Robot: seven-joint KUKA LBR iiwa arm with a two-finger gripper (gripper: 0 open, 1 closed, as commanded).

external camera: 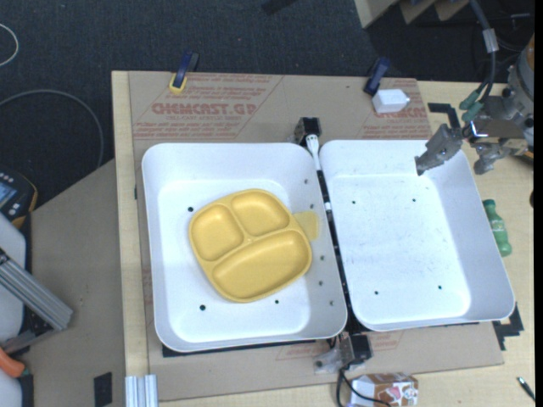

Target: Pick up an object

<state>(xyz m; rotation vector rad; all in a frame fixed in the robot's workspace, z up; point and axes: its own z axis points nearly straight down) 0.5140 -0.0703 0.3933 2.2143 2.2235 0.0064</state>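
Observation:
A yellow divided plate [249, 243] with three compartments lies flat in the left white bin [170, 176], near its middle. A small pale yellow piece [308, 224] pokes out at the plate's right edge. My gripper [461, 156] hangs over the far right corner of the right white bin [407, 253], well away from the plate. Its two fingers [438, 150] stand spread apart, open, with nothing between them.
A green bottle-like object [498, 226] lies on the bench just outside the right bin's right rim. A white block [390, 101] and two blue clamps [182, 70] sit along the bench's far edge. Cables and a black clip [308, 130] lie between the bins.

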